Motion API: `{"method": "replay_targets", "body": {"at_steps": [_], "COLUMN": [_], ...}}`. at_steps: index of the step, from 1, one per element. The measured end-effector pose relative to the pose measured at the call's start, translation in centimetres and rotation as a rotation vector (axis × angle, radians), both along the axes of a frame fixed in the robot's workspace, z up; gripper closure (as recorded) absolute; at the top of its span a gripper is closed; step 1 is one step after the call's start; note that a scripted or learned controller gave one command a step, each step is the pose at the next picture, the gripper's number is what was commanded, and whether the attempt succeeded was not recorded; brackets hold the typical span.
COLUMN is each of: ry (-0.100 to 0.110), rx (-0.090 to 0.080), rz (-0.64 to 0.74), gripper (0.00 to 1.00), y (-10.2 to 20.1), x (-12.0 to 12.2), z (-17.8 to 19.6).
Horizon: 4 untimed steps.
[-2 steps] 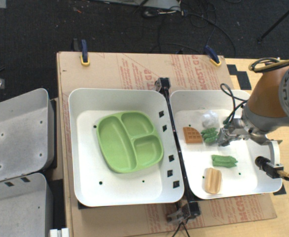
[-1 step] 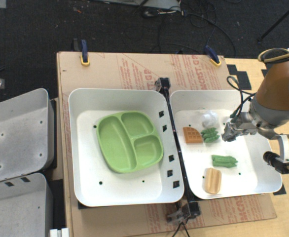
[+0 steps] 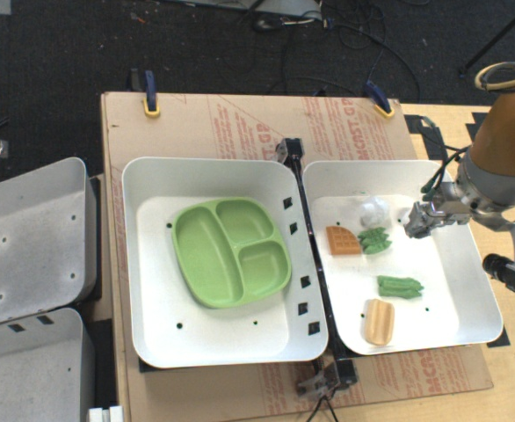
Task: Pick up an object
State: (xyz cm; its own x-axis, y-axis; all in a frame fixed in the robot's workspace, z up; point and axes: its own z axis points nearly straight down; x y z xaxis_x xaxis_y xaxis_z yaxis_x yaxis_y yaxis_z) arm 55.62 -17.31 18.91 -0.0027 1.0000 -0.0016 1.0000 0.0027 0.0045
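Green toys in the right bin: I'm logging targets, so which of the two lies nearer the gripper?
The upper green toy, beside the waffle, lies nearer the gripper; the other sits lower, above the bread-coloured piece.

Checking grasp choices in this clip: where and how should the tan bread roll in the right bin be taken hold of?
Probably across its narrow middle, coming straight down from above. The bread roll lies flat with its long axis running roughly up and down the picture, apart from the green pepper, so the pincer has free room on both long sides.

A cardboard-topped bench [image 3: 205, 117] bears two white bins: the left bin [image 3: 148, 236] touching the right bin [image 3: 468, 288].
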Motion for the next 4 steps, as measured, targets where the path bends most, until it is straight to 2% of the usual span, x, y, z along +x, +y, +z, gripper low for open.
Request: {"method": "replay_targets", "body": {"at_steps": [1, 2, 3, 4], "ry": [0.001, 0.004, 0.006, 0.003], "rx": [0.000, 0.003, 0.003, 0.003], "rz": [-0.001, 0.005, 0.005, 0.007], "gripper": [1.00, 1.00, 1.00, 1.00], "y": [0.0, 5.3, 10.6, 16.6], "x": [0.1, 1.6, 1.6, 3.1], "z": [2.7, 2.1, 1.7, 1.7]}}
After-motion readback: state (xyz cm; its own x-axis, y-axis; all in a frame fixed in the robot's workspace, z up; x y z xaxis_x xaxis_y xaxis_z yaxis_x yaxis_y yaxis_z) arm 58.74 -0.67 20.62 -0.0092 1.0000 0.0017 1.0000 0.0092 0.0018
